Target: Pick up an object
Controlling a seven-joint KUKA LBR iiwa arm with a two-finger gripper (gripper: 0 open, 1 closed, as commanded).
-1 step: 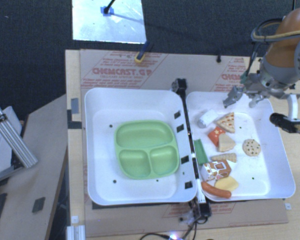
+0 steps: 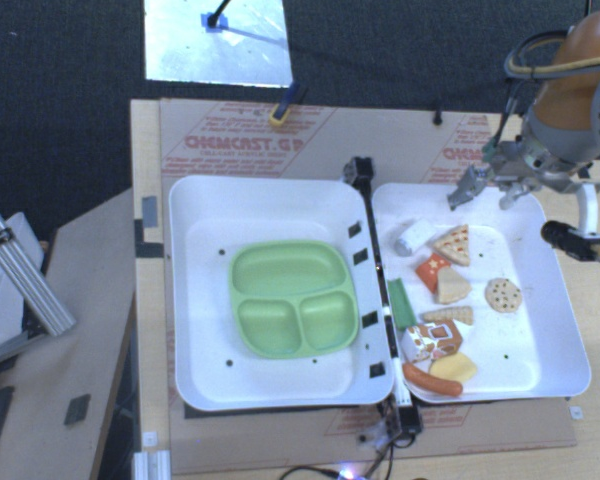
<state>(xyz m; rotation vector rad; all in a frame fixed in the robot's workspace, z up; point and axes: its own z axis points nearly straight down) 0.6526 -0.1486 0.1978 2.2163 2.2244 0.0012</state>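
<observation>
Clearly the open, empty gripper hovers above the right bin's far edge, so descending here risks striking the rim, missing the pizza slice.

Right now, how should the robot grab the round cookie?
Probably straight down from above. The cookie lies flat in the right bin, apart from the other toys, with bare floor all around. Set the jaws across its round edge from opposite sides; any direction works, since it is a disc.
</observation>
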